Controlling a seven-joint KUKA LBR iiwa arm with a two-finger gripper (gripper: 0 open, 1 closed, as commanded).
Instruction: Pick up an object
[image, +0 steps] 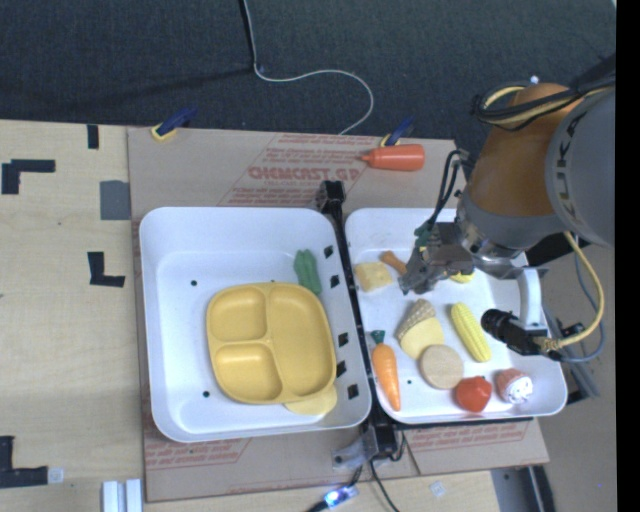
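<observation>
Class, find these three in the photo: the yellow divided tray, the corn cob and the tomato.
Yellow divided tray (270, 340), camera view, its central ridge.
Corn cob (470, 331), camera view, middle of the cob.
Tomato (473, 393), camera view, its red top.

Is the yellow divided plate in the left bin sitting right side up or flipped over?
Right side up: the yellow plate in the left bin shows its three hollow compartments facing the camera.
</observation>
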